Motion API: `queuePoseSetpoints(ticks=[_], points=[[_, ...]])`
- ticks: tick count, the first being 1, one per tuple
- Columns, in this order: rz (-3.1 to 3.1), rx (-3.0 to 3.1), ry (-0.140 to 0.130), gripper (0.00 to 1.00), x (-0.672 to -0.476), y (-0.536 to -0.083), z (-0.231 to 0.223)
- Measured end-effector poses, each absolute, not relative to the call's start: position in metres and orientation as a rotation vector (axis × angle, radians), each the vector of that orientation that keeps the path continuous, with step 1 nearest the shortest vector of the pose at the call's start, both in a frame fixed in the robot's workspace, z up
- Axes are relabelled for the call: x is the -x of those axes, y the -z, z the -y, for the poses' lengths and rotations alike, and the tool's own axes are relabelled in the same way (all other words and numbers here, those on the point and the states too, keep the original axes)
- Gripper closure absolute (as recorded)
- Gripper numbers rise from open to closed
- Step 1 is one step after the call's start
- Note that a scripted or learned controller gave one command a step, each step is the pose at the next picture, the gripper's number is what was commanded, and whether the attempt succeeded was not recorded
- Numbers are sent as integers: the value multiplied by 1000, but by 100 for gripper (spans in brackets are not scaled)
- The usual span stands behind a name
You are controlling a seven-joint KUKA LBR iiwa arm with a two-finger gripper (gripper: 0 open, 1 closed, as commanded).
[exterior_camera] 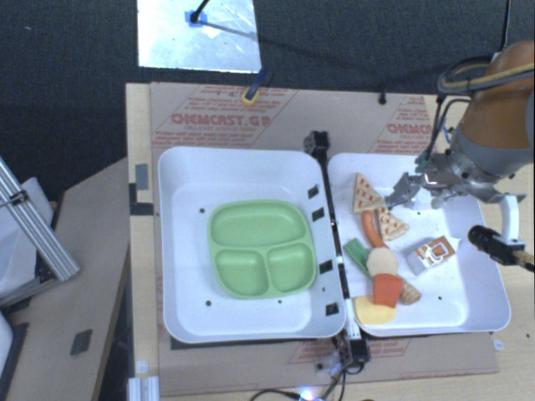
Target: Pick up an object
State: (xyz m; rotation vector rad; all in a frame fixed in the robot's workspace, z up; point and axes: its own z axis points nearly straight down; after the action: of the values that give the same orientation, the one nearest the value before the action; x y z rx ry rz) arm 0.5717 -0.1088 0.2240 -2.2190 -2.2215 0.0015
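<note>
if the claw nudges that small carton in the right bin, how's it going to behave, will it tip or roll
The small carton looks boxy with flat faces and seems to lie on its side, so it would probably slide, not roll. It is likely light, so a nudge may spin it. It lies apart from the other toy food, leaving room.

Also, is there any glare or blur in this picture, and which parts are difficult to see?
In the camera view, the shiny sheet above the bench glares bright; the two white bins are evenly lit with soft shadows; the toy food is sharp enough, the small carton too small to read; the gripper and arm look slightly soft, its fingers unclear.
</note>
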Motion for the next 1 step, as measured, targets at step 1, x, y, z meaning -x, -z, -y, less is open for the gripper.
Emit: queuePoseSetpoints(ticks=[1], points=[[2220,2218,-3,0,-565,-163,107]])
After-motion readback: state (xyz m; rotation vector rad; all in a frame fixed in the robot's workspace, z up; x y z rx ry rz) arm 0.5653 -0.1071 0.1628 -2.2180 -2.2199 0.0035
